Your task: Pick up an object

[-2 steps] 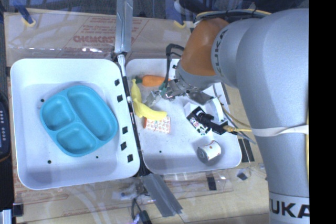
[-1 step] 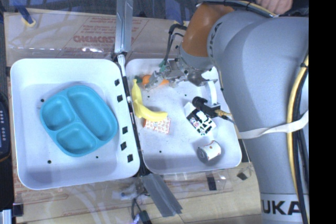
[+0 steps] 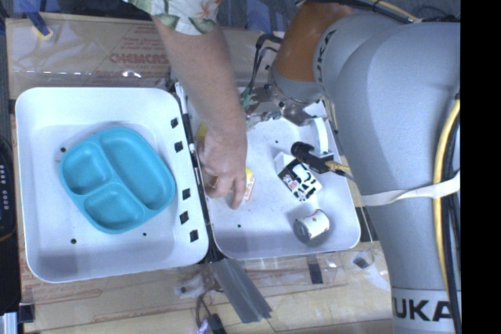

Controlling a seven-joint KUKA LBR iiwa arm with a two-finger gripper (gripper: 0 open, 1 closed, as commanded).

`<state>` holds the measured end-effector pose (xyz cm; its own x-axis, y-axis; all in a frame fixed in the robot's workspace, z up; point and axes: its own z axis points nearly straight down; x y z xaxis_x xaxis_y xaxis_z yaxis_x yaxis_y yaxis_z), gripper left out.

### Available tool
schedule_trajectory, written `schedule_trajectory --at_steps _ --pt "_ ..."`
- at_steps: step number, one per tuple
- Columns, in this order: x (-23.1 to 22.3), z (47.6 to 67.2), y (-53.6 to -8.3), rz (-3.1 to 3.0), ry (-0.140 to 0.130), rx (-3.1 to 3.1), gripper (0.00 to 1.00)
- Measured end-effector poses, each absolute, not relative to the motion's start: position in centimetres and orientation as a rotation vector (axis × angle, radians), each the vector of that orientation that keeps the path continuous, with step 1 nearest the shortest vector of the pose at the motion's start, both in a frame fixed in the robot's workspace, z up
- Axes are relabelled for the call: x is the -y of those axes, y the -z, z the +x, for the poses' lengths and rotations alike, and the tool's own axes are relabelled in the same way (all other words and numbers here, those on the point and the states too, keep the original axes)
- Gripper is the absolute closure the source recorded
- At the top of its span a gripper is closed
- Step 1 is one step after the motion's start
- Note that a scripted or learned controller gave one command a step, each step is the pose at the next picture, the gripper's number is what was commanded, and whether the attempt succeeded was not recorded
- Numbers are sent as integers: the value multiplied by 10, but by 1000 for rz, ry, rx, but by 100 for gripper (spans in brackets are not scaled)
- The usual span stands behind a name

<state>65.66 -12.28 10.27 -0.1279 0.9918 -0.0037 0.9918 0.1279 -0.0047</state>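
A black-and-white block (image 3: 300,181) and a pale cylinder (image 3: 311,225) are lying loose in the right bin (image 3: 344,235), below the pincer (image 3: 266,105). A person's hand (image 3: 223,172), down-left of it, is covering a yellow item (image 3: 249,182), probably rearranging stock. I cannot tell the pincer's state.

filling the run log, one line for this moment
left bin: blue plate | right bin: person's hand, yellow item, metal can | arm: above right bin

Single fixed camera, aslant above left bin (image 3: 47,246) and right bin (image 3: 266,229) (arm (image 3: 391,90) at right)
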Motion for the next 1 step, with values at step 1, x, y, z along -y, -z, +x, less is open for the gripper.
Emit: schedule_trajectory --at_steps 1 --pt "119 657 -103 -2070 -3 2360 0"
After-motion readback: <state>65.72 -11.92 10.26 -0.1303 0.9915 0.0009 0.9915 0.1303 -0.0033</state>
